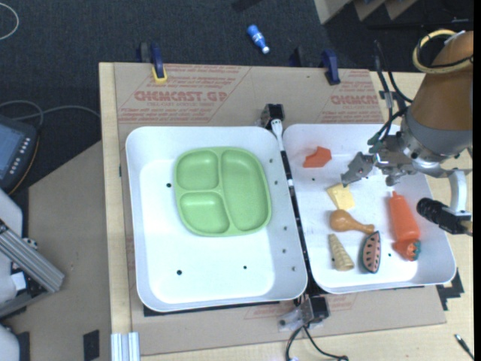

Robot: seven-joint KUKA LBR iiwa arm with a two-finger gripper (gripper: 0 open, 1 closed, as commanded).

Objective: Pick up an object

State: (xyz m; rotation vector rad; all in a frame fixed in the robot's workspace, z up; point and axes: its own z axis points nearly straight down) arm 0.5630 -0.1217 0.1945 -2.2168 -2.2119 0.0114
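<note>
Crowding is the risk: the ice-cream cone (pixel 341 253), watermelon slice (pixel 370 251), drumstick (pixel 348 221) and cheese wedge (pixel 341 196) lie close together in the right bin (pixel 428 277), so a descent could nudge neighbours. Farther back, the gripper (pixel 373 166) hovers with spread fingers grasping nothing, between the cheese wedge and the orange piece (pixel 318 157), so it may clamp on bare floor.
</note>
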